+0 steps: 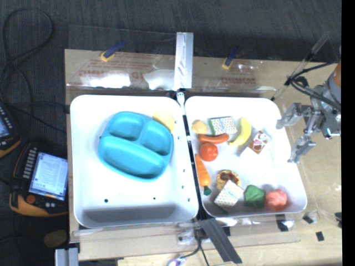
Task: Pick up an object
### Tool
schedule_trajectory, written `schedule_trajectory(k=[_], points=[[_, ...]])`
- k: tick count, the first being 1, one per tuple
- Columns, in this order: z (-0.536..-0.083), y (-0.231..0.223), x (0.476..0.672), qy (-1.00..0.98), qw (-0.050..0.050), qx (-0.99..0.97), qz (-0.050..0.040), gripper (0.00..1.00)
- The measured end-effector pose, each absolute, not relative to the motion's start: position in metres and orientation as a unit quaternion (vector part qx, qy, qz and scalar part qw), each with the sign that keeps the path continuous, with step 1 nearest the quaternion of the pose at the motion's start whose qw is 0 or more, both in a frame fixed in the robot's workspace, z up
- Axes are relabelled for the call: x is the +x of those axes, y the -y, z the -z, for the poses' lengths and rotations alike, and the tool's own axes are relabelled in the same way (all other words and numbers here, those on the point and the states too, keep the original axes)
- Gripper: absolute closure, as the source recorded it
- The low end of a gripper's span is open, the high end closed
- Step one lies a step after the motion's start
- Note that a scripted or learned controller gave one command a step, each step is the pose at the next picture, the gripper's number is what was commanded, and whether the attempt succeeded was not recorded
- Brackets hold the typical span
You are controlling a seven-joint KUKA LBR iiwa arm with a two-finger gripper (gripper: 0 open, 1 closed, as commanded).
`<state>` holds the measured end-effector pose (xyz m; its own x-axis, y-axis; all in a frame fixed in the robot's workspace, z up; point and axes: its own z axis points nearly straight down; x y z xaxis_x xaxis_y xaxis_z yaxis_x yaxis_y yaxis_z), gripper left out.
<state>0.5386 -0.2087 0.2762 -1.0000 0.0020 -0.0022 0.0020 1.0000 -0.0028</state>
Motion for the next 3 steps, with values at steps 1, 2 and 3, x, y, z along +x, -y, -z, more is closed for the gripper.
schedule_trajectory(k=[1,2,3], points=[[-0.276,0.209,0.539,-1.0,0.001,0.001,0.0014,0.0],[-0.09,0.181,0.527,-0.996,0.007,0.088,0.0016,0.0],[-0.102,0.182,0.528,-0.996,0.009,0.088,0.0045,1.0]])
